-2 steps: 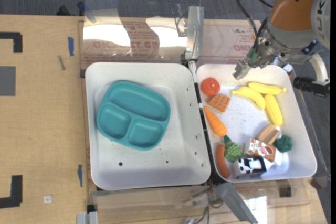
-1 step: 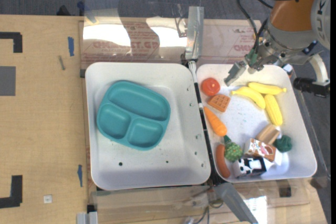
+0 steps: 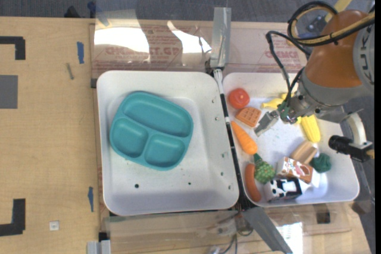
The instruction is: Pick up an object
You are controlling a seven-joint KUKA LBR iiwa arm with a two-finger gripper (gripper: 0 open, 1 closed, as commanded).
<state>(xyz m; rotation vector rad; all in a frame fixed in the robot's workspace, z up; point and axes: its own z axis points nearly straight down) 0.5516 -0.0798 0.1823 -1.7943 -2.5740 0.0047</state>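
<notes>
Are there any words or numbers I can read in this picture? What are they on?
Red print on the clear sheet behind the bins: too blurred to read.
Dark letters on the arm at the right edge: cut off, not readable.
The small carton in the right bin: it has a printed front, too small to read.
The teal tray in the left bin: no words on it.
</notes>
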